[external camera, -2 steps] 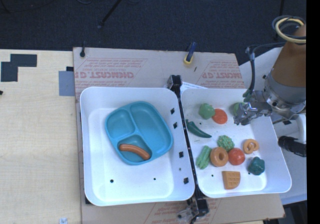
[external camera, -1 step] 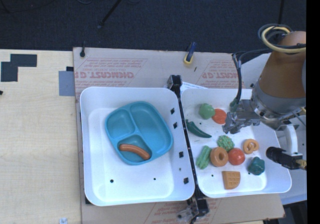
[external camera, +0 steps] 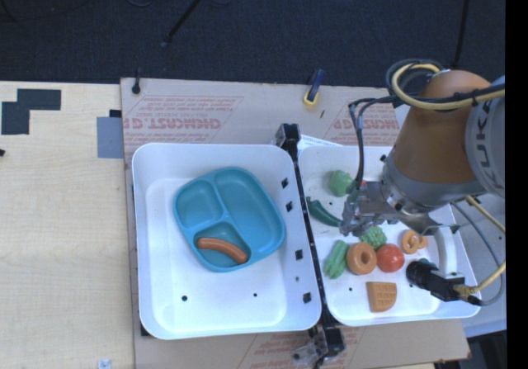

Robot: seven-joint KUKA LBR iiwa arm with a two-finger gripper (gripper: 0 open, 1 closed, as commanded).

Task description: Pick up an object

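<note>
Pincer (external camera: 353,219) low in the right bin (external camera: 450,309), operator, and nothing lifted yet as far as you can see; whether it is spread or pressed together I cannot tell, the wrist and cables crowd it too much; no object shows between its tips, so count the pick as not yet done.

Take the red tomato (external camera: 390,257) as your landmark; it is round, smooth, glossy like moulded plastic. Touching it on its left sits the tan doughnut (external camera: 360,257), a ring with a clear hole; left of that again, a ridged dark green pod (external camera: 336,259) lying at a slant. Just above and left of the tomato, a knobbly green vegetable (external camera: 375,236) tucked right under the pincer; that looks the likeliest target, though that is only my reading. Just right of and above the tomato, a small orange ring (external camera: 412,240); below the tomato, a flat orange wedge (external camera: 380,295) with a dotted, biscuit-like face. Well above and left of the tomato, a pale green lump (external camera: 339,182), and a long dark green piece (external camera: 323,212) near the bin wall.

Far left of the tomato, in the left bin (external camera: 157,293), a blue compartment tray (external camera: 264,206) of smooth plastic carries a sausage (external camera: 221,248); both bins are shallow, white and hard-walled, resting on the bench (external camera: 58,227).

What is left, by my judgement: closing on something, then raising it free.
</note>
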